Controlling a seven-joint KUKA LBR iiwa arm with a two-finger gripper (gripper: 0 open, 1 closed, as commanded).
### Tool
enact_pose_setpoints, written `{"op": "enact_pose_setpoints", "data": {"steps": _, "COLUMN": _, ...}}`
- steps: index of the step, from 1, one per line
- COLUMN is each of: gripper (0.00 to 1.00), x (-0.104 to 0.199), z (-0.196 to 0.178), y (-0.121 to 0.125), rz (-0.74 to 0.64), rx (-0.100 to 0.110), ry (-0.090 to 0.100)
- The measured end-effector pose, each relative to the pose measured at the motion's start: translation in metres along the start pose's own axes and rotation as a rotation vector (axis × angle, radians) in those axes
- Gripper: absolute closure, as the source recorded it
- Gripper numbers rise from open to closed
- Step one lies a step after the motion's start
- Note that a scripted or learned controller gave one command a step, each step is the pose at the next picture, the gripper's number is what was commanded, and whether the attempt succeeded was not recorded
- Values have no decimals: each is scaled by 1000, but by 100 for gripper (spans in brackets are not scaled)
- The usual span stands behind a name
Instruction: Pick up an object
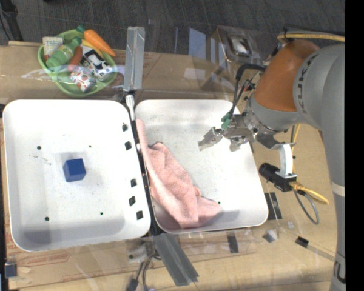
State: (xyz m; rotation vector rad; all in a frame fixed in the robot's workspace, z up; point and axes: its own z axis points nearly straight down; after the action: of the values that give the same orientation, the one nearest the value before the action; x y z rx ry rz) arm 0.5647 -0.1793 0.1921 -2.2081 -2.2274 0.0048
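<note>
A blue cube (74, 169) rests on the floor of the left bin (24, 120), a little left of its middle. A crumpled pink cloth (173, 187) lies along the left wall of the right bin (242, 193), reaching toward the front. My gripper (222, 141) hangs over the middle-right part of the right bin, up and to the right of the cloth and apart from it. Its fingers (208, 140) stand open with nothing between them.
A green bowl (77, 85) with a toy carrot and several other small items stands on the bench behind the left bin. A divider with black clips (133, 162) runs between the bins. The arm's orange band (285, 80) sits above the right bin's back right corner.
</note>
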Motion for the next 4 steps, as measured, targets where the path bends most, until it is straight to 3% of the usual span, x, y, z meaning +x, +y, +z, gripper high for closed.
{"op": "enact_pose_setpoints", "data": {"steps": 1, "gripper": 0, "x": 30, "z": 49, "y": -48, "rz": -110, "rx": -1, "ry": -1}}
{"op": "enact_pose_setpoints", "data": {"steps": 2, "gripper": 0, "x": 67, "z": 102, "y": -42, "rz": -199, "rx": 0, "ry": 0}}
{"op": "enact_pose_setpoints", "data": {"steps": 3, "gripper": 100, "x": 67, "z": 93, "y": -41, "rz": -202, "rx": 2, "ry": -1}}
{"op": "enact_pose_setpoints", "data": {"steps": 4, "gripper": 0, "x": 67, "z": 92, "y": -41, "rz": -202, "rx": 1, "ry": -1}}
